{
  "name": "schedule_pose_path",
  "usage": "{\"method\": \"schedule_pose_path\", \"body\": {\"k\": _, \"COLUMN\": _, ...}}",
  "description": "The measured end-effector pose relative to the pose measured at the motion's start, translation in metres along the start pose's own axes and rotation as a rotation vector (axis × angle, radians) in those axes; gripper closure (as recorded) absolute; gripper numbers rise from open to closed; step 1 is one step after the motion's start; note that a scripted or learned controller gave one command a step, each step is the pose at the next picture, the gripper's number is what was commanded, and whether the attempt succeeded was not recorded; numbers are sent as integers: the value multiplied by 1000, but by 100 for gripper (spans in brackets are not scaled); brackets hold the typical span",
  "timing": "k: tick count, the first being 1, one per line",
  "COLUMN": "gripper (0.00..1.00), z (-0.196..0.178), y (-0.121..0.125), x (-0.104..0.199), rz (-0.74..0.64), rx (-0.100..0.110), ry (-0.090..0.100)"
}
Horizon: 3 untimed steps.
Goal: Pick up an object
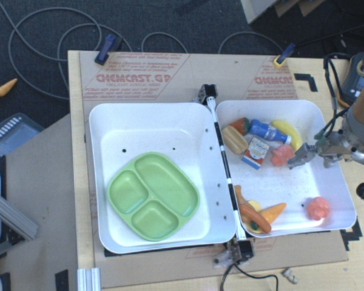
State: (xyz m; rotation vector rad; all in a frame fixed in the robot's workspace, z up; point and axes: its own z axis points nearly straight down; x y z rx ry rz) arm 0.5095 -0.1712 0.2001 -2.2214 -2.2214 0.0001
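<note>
The right bin (291, 180) holds several toy foods. At its far side lie a tan bread roll (234, 139), a blue bottle (268, 130), a yellow banana (290, 133), a small red and white carton (255, 154) and a pink fruit (281, 155). At the near side are a carrot (273, 210), a sausage in a bun (253, 216) and a pink round piece (318, 208). My gripper (300, 157) reaches in from the right, low over the bin, just right of the pink fruit. I see nothing in its grasp.
The left bin (109, 126) holds a green divided plate (153, 194). A black clip (207, 92) sits where the bins meet at the back, another clamp (239, 250) at the front. Cables (333, 83) hang by the arm at right.
</note>
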Motion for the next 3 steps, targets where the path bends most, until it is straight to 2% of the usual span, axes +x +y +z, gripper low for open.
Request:
{"method": "schedule_pose_path", "body": {"k": 1, "gripper": 0, "z": 112, "y": 62, "x": 13, "rz": -1, "rx": -7, "ry": -2}}
{"method": "schedule_pose_path", "body": {"k": 2, "gripper": 100, "z": 102, "y": 63, "x": 13, "rz": -1, "rx": -9, "ry": -2}}
{"method": "schedule_pose_path", "body": {"k": 3, "gripper": 100, "z": 15, "y": 94, "x": 86, "rz": -1, "rx": -2, "ry": 1}}
